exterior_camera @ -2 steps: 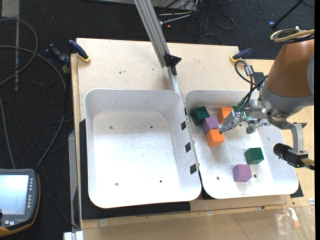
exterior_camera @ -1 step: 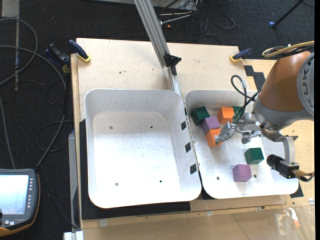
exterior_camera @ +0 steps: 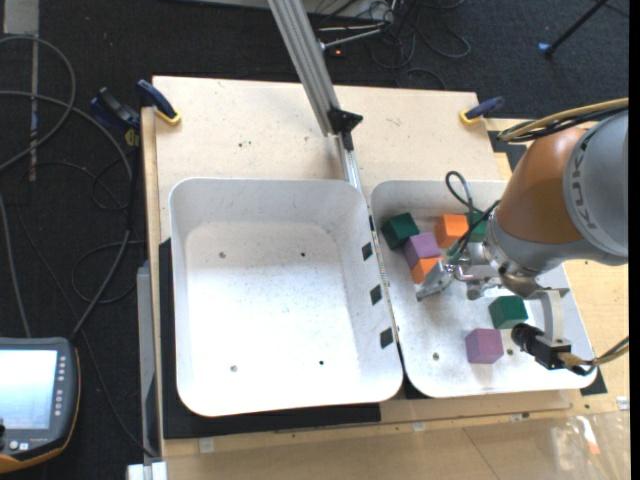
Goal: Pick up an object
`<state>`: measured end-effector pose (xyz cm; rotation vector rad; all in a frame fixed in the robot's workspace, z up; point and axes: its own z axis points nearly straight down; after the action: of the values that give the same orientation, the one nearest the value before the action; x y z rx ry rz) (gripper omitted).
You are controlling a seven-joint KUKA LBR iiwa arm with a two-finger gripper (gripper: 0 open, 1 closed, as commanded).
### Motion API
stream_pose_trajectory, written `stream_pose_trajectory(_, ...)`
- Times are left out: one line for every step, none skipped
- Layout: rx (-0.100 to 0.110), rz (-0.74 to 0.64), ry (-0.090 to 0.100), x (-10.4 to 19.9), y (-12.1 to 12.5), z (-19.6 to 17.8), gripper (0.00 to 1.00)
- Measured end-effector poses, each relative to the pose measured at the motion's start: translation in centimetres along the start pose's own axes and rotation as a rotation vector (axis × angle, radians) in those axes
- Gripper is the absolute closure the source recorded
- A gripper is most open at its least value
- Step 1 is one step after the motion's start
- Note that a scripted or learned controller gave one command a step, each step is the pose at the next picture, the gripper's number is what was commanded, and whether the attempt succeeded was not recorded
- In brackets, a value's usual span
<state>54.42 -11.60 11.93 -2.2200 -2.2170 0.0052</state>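
Observation:
In the right bin (exterior_camera: pixel 436 366) lie several small blocks. A green block (exterior_camera: pixel 401 230), a purple block (exterior_camera: pixel 422 247) and two orange blocks (exterior_camera: pixel 452 227) (exterior_camera: pixel 428 266) are clustered at its far left. Another green block (exterior_camera: pixel 508 312) and a purple block (exterior_camera: pixel 484 345) sit nearer the front right. My gripper (exterior_camera: pixel 435 284) hangs low over the bin, right beside the nearer orange block and just in front of it. The grey and orange arm (exterior_camera: pixel 545 203) covers the bin's right side.
The left bin (exterior_camera: pixel 260 298) stands beside the right one, sharing a middle wall (exterior_camera: pixel 380 288). A metal pole (exterior_camera: pixel 305 53) slants in from the top to the bins' far edge. Clamps (exterior_camera: pixel 158 101) (exterior_camera: pixel 480 111) sit at the bench's far corners.

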Motion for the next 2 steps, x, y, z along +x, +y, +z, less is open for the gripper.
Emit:
stream_pose_trajectory(-0.003,0.0,0.0,0.0,0.0,2.5,0.0)
stream_pose_trajectory(-0.006,-0.001,-0.001,0.0,0.1,1.4,1.0)
